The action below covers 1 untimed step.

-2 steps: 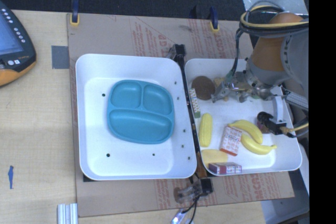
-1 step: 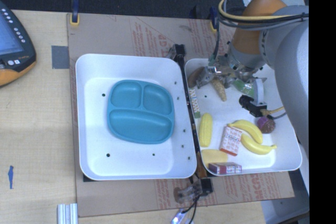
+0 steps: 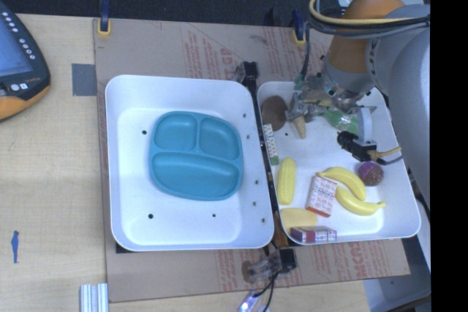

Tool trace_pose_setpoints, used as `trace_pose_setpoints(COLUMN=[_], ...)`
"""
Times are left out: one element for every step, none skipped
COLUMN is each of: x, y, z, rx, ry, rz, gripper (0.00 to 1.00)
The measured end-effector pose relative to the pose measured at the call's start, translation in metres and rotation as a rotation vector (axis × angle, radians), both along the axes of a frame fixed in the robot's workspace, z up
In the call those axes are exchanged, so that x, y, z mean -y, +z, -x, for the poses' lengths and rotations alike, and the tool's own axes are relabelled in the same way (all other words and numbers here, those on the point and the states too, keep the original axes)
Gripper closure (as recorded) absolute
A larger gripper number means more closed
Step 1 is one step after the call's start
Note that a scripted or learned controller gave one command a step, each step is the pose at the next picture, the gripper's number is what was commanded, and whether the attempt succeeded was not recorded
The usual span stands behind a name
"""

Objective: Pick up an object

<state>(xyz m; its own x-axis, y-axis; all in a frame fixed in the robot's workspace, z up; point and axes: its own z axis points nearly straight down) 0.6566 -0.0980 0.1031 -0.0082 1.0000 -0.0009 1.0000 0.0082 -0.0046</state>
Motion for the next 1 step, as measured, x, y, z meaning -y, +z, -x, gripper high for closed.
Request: trace_pose_setpoints(x=[-0.0157], y=[0.0933], z=[0.0726], rx=[0.0], ry=[-0.008], rz=[-0.003], gripper=[1.0])
